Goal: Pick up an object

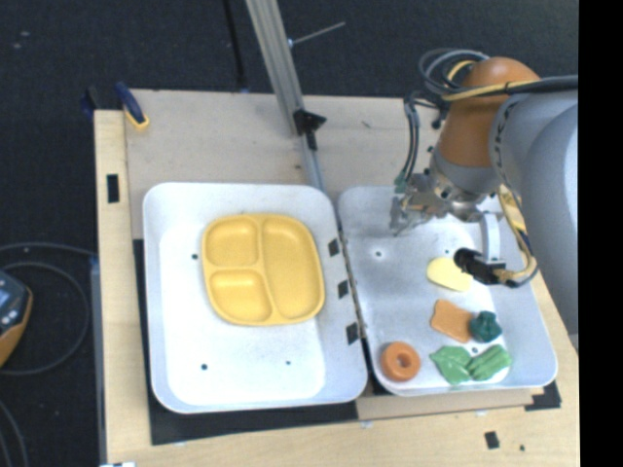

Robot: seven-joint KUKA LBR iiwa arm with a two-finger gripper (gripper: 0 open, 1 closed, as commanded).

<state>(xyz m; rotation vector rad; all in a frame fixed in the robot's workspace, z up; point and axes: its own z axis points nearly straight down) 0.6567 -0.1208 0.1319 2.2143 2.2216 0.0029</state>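
While the gripper (402,214) hangs over the right bin's (389,270) far corner, toys wait nearer: a yellow piece (448,274), orange block (451,320), orange ring (399,360) and green pieces (470,363). A yellow tray (263,268) fills the left bin (175,358).

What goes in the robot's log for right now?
gripper: over right white bin, far corner | held: nothing seen | yellow divided plate: left white bin

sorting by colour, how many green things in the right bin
2. A dark green piece sits by the orange wedge near the right wall; a light green leafy piece lies at the front edge. The arm could hide more.
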